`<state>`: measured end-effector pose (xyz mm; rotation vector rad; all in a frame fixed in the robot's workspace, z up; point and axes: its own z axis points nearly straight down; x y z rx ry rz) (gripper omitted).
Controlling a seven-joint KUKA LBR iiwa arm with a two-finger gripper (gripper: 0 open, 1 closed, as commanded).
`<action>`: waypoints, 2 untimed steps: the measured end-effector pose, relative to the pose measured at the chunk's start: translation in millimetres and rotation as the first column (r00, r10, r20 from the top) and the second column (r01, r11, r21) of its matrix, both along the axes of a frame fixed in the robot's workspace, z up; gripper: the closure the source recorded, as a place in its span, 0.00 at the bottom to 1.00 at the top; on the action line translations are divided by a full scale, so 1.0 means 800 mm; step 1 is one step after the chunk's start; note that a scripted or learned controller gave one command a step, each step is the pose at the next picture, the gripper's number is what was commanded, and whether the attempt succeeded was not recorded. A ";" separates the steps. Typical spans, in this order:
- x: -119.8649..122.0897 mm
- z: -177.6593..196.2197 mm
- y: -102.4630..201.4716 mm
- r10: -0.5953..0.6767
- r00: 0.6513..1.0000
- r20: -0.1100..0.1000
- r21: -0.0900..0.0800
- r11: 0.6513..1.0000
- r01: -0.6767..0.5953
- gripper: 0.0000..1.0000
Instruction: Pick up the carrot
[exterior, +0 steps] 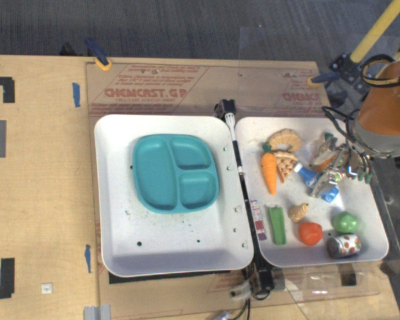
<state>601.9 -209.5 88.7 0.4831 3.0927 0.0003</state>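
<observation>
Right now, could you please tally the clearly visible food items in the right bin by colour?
Orange: 1, carrot
Green: 2, stick, round fruit
Red: 1, tomato
Tan: 2, pastry, small piece
Total: 6

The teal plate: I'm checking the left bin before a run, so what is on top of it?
Nothing rests on the teal plate; all three compartments look bare. The left bin's floor under it is covered.
</observation>
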 end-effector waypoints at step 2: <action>0.018 0.025 0.112 -0.215 0.977 0.001 0.002 0.977 0.215 0.00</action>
